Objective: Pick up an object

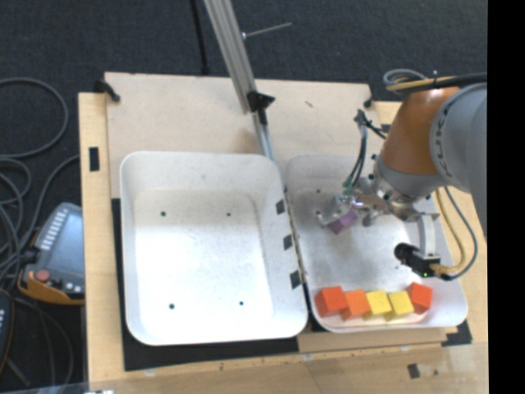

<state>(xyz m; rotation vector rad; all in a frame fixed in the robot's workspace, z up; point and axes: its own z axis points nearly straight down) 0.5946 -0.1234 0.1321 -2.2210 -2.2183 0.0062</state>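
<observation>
My gripper (343, 215) hangs over the upper middle of the right bin (312, 179), reaching in from the right under the orange wrist band. A small purple block (344, 222) sits between its two grey fingers, and the gripper is shut on it. Along the right bin's front wall lies a row of blocks: a red-orange one (330, 300), an orange one (356, 304), two yellow ones (389, 304) and a red one (421, 295).
The left bin (131, 220) stands beside the right one, their walls touching in the middle. A slanted metal pole (234, 48) rises from behind the bins. A black cable connector (408, 255) hangs from the arm over the right bin.
</observation>
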